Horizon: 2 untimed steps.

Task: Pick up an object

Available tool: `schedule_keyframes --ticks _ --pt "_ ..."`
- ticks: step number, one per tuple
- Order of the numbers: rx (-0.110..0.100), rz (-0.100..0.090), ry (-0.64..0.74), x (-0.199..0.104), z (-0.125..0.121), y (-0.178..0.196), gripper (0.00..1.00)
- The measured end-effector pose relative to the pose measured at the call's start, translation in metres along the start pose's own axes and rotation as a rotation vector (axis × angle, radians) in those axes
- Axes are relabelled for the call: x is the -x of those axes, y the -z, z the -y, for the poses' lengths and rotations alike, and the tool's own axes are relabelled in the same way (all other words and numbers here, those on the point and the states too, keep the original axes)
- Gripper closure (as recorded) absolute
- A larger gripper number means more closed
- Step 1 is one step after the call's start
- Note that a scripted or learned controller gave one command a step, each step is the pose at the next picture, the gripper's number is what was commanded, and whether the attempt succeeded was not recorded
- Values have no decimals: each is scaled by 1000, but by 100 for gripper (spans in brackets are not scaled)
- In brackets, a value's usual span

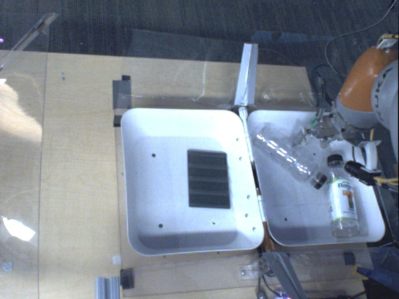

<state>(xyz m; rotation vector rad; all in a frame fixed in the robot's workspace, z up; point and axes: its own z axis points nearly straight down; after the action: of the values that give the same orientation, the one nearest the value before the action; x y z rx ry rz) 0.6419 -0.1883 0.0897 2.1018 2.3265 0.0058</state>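
Camera view: clear plastic bottle (pixel 284 154) with dark cap, lying slantwise in right bin (pixel 293 229); finger state impossible to tell.

Only 1 item w/ print: clear bottle (pixel 343 202) in the right bin (pixel 293 226), lying w/ its black cap toward the back. It has a white label (pixel 343 199) w/ a dark word across the top, too blurred to make out, plus an orange/red patch below it and some fine print, also illegible. No other text, nos. or signs legible anywhere, incl. the dark ribbed pad (pixel 208 179) in the left bin (pixel 143 167).
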Motion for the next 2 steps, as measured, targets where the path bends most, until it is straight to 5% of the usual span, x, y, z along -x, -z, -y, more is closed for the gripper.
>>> schedule_keyframes --ticks 1,2 --pt "0 -1 255 14 27 27 0" --pt "2 5 430 -47 11 0 0"
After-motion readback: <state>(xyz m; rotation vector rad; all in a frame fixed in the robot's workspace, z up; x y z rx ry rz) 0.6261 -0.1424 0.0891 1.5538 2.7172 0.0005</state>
